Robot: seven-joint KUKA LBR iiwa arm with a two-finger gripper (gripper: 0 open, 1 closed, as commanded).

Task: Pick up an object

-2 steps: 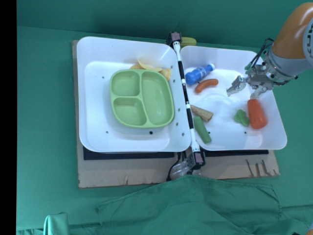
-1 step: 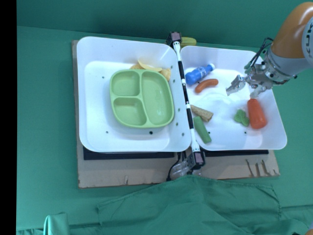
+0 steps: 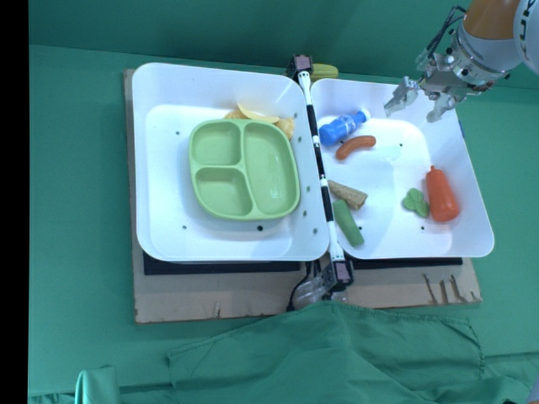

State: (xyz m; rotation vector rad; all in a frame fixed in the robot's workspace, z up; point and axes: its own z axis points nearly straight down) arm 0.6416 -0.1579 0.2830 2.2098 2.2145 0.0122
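Observation:
My gripper (image 3: 421,99) hangs above the far right part of the right bin (image 3: 472,225), fingers spread open with nothing between them. Below and left of it in that bin lie a blue bottle (image 3: 341,127) and a red sausage (image 3: 355,146). An orange-red bottle (image 3: 440,195) lies near the bin's right side, with a small green leafy piece (image 3: 414,201) beside it. A brown bread piece (image 3: 348,194) and a green cucumber (image 3: 347,223) rest by the divider.
The left bin (image 3: 160,217) holds a green three-section plate (image 3: 244,169) with yellow pieces (image 3: 257,114) behind it. A black-and-white rod (image 3: 318,162) runs between the bins. A yellow item (image 3: 324,71) sits at the far rim. Green cloth (image 3: 337,352) lies in front.

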